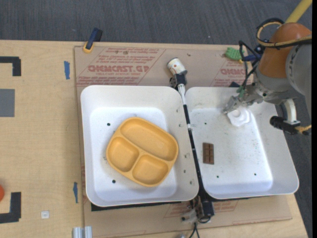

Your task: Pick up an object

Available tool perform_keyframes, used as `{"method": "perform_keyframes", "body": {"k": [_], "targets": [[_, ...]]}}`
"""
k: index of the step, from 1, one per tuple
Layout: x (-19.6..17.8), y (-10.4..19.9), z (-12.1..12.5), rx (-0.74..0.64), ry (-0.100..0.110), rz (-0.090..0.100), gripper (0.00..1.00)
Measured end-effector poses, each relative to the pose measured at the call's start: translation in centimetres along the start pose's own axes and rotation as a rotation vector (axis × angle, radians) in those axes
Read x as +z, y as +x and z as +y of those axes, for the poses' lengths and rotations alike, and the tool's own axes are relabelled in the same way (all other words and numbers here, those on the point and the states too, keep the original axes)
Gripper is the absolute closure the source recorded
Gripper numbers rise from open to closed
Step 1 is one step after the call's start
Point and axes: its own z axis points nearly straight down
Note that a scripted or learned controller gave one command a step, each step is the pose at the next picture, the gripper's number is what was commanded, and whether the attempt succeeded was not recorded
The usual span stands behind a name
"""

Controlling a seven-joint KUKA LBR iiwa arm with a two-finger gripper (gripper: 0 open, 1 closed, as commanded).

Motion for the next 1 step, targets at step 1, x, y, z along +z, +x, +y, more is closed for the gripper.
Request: {"method": "perform_keyframes", "body": {"k": [1], "targets": [[-9.15,7.26,-2.31,-0.239,0.007,0.008,1.0]]}}
